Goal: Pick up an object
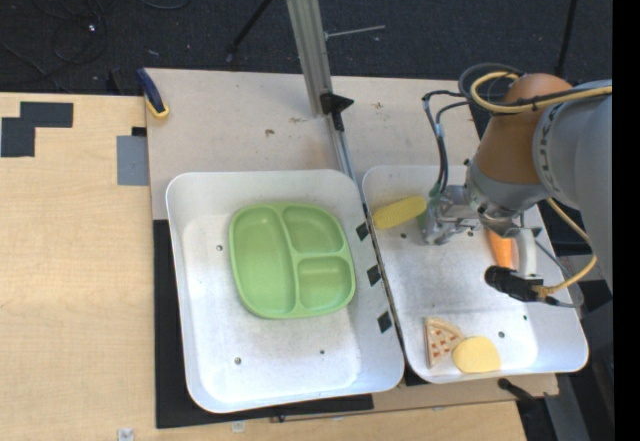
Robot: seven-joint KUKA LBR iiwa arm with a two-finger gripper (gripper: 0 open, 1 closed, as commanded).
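— Where is your gripper right now?

— My gripper (440,229) hangs over the right bin (560,354), towards its far end, with my grey arm (570,144) reaching in from the right. Just to its left lies a yellow block (399,212), tilted, near the bin's far left corner.

— Are you holding that block?

— I see nothing between the fingers. The block lies beside the tool, very close, but I cannot tell whether they touch. Whether the tool is open or closed I cannot tell either; the wrist hides too much of it.

— What else could you pick up in that bin?

— An orange piece (501,251) sits just right of my tool, partly behind the cables. At the near end there is a pizza slice (441,340), and touching its right side a round yellow piece (477,356).

— And the left bin?

— The left bin (200,329) carries a green divided plate (293,260), lying flat near its middle, well apart from my tool. Between the two bins, a metal post (308,39) rises at the far side.
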